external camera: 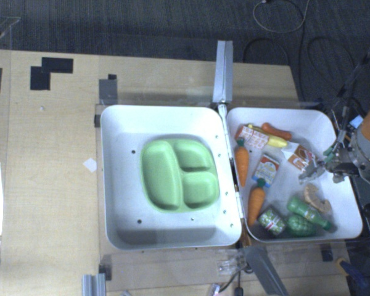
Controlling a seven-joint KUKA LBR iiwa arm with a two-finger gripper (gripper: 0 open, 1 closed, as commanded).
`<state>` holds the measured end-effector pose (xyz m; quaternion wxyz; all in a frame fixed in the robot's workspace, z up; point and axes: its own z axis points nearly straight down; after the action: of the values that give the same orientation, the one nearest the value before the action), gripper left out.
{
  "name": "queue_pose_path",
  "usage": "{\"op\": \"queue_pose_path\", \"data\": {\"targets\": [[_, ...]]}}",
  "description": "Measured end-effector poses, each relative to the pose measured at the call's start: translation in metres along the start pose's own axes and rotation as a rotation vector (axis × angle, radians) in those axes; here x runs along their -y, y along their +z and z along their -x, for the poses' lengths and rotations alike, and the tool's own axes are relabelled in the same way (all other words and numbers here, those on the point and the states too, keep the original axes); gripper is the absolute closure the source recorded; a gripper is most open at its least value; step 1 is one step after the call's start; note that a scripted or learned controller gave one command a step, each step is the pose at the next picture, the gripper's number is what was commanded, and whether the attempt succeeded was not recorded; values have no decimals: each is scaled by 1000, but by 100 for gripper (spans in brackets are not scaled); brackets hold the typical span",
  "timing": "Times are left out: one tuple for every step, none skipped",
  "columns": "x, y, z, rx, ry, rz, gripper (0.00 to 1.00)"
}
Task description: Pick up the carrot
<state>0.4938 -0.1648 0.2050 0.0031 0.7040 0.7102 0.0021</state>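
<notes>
Two carrots (242,160) (255,205) lay along the right bin's (341,231) left wall, looking light, rigid and slick, best pinched across mid-body, while the gripper (316,169) hovered well apart near the right wall, fingers spread and holding nothing.

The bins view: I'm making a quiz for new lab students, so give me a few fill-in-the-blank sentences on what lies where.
1. The green divided tray lies in the ____ bin.
2. The carrots lie along the right bin's ____ wall.
3. The gripper hangs over the ____ bin.
4. The green bottle lies near that bin's ____ edge.

Missing words: left; left; right; front
</notes>
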Motion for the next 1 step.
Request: {"op": "queue_pose_path", "data": {"targets": [[-85,16,-26,0,477,-5,0]]}}
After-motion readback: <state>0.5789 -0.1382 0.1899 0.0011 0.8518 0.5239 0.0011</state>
